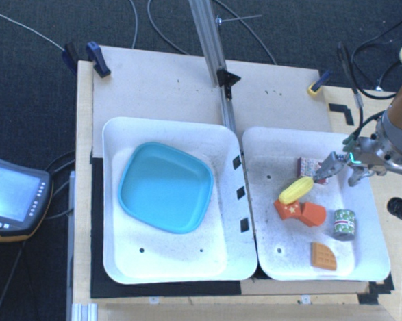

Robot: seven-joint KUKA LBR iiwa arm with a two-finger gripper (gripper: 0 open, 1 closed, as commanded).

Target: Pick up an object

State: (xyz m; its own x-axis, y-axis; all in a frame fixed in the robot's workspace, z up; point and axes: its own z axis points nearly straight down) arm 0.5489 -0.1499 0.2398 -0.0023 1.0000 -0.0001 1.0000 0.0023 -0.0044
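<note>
Yellow corn cob (pixel 296 190) mid right bin (pixel 370 202), pincer (pixel 342 170) released just above-right, near the bin's far edge.

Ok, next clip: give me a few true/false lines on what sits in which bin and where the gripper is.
1. A blue plate lies in the left bin. True.
2. The yellow object is in the left bin. False: it lies in the right bin, touching the orange toy.
3. The gripper is over the right bin. True, near its upper right part.
4. The small can is held in the gripper. False: it rests on the bin floor, apart from the gripper.
5. The tan wedge lies near the right bin's lower edge. True.
</note>
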